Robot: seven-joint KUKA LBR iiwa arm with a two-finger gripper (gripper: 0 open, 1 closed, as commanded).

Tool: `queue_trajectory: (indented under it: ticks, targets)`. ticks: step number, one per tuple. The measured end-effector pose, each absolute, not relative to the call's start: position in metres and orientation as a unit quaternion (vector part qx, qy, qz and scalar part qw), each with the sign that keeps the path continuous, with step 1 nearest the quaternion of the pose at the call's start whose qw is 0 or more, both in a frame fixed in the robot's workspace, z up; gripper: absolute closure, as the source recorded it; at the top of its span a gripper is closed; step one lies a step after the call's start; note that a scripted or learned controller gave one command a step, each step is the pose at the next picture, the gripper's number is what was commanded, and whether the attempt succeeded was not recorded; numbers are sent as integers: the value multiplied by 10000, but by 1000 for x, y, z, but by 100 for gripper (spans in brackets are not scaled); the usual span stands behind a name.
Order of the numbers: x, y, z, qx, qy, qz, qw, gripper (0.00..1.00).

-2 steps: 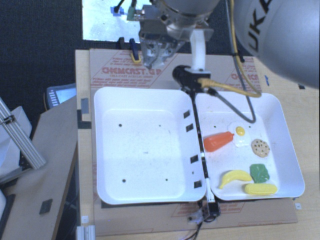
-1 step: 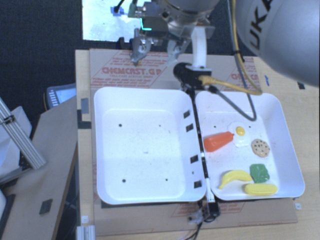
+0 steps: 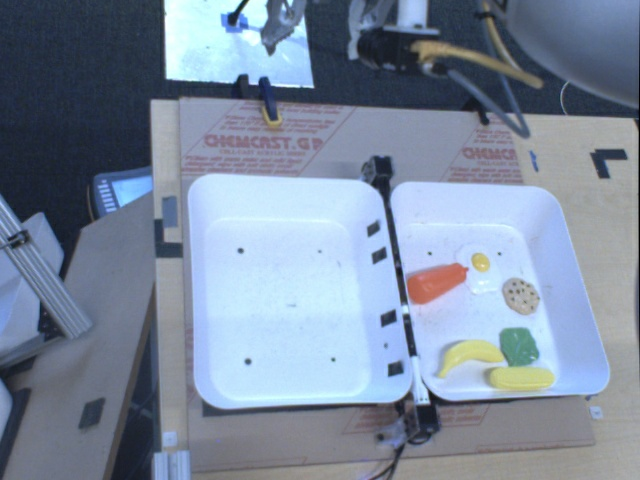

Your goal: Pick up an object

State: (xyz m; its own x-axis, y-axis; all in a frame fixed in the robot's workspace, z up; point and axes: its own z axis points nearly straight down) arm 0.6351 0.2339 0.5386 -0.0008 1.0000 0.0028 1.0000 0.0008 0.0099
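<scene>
1. Two shallow white bins, smooth moulded plastic with rounded corners, sit side by side on a printed cardboard sheet (image 3: 270,140): the left bin (image 3: 215,203) and the right bin (image 3: 545,203), their inner rims touching along a dark clip strip.
2. One carrot (image 3: 437,283), orange, tapered, glossy toy plastic, lies in the right bin near its left wall, its narrow end just beside the egg.
3. One fried egg (image 3: 481,266), flat white shape with a yellow dome yolk, lies towards the middle of the right bin.
4. One cookie (image 3: 520,295), round, tan, speckled, lies just right of the egg.
5. One banana (image 3: 470,355), yellow, curved, smooth, lies near the front of the right bin.
6. One green piece (image 3: 519,345), blocky and dark green, lies just right of the banana and touches the item below.
7. One yellow oblong piece (image 3: 521,377), rounded ends, lies at the front of the right bin.
8. One gripper (image 3: 368,30), white and metal, hangs at the top of the view, above the dark floor and well apart from both bins; whether its pincer is apart or together cannot be told.
</scene>
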Motion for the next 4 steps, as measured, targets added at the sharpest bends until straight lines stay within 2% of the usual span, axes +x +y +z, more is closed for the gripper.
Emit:
queue_trajectory:
  ticks: [1, 2, 3, 4]
  targets:
    - [633, 234, 547, 7060, 7082, 26, 9, 100]
    - [583, 234, 475, 7055, 7087, -31, -18, 100]
    - [586, 235, 490, 7053, 7089, 19, 3, 100]
    - [610, 234, 538, 7064, 7078, 36, 17, 100]
